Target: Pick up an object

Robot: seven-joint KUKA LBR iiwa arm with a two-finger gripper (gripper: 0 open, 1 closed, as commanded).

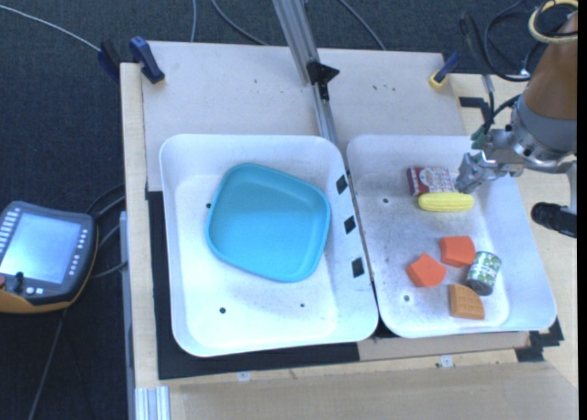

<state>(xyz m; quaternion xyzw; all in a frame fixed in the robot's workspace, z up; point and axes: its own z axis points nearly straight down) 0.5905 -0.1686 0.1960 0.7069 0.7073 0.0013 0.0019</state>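
A: We are looking down on two white bins side by side. The left bin (183,226) is holding a blue plate (268,221), lying flat near its middle.

B: And we are seeing the right bin (394,253) carrying the small things. A yellow corn cob (446,202) is lying on its side in the upper part, with a red-and-white packet (428,179) touching it just above and to the left.

A: Lower down we are noting two orange blocks (426,270) (458,250), close together, one left and one slightly higher right. A small can (483,272) is lying just right of them, and a tan waffle-like piece (466,303) is sitting below the can, near the bin's lower edge.

B: The arm (550,88) is coming in from the right of the frame. We are placing the gripper (479,171) low over the upper right of the right bin, its tip just above and right of the corn's right end.

A: Are we seeing anything between the fingers?

B: No. We are finding the tip too small and blurred; we cannot tell whether it is open or closed, or whether it is touching the corn.

A: At the left edge of the frame, a handheld screen unit (41,253) is resting on the dark floor.
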